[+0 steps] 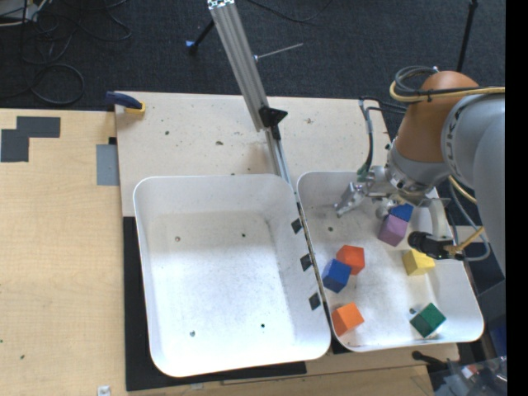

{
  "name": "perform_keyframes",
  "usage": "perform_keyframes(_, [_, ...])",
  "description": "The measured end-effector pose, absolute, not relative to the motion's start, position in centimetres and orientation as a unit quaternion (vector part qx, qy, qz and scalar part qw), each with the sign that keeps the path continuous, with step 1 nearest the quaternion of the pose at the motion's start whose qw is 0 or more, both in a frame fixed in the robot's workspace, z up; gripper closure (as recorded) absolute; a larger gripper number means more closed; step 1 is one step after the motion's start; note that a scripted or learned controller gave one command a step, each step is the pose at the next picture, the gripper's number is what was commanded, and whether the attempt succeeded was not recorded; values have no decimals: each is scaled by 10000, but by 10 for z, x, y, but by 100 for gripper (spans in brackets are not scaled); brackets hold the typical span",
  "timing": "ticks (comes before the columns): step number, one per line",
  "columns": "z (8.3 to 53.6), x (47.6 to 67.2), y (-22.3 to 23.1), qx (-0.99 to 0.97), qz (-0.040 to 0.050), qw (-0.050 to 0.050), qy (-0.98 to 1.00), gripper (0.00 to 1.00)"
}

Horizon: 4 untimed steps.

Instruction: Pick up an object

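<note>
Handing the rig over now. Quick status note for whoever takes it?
Hand: low over the top of the right bin, nothing visibly held; finger state unclear.
Objects, all in the right bin: purple block with a blue block just behind it, yellow block, red-orange block touching another blue block, orange block, green block.
Left bin: no blocks in it.
Done: no pick yet.
Left: grasp and lift one block.
</note>
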<state>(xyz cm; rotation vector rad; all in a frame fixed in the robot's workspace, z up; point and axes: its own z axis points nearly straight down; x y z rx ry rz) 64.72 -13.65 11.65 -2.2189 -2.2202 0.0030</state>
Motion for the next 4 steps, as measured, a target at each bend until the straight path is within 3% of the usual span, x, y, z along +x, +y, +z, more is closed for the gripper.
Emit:
perform_keyframes(1, [126, 648, -137, -7074, 8, 13, -7068, 100])
perform_keyframes(3, [223, 654, -134, -7069, -7, -11, -7073, 100])
perform_keyframes(4, [230, 641, -89, -7061, 3, 19, -7081, 100])
